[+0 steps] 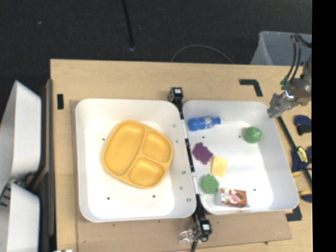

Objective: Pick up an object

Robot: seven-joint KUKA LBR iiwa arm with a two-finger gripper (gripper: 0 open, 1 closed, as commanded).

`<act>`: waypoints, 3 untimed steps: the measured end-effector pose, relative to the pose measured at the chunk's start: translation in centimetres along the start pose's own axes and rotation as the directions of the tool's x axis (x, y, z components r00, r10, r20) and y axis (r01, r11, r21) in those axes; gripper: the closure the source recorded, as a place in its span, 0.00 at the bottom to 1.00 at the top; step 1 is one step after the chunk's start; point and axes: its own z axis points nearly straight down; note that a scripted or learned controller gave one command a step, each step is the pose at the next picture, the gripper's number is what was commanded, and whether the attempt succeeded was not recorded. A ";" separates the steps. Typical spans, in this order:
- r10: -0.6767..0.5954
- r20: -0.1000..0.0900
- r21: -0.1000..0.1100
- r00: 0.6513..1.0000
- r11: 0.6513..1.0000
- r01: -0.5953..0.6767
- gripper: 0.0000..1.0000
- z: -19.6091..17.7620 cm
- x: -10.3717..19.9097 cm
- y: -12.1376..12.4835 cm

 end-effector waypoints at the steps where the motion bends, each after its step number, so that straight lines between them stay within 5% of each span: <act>1: -0.002 -0.002 0.006 1.000 1.000 0.002 1.00 0.9 4.5 -1.3; 3: -0.005 -0.003 0.004 1.000 1.000 0.005 1.00 0.9 15.3 -1.1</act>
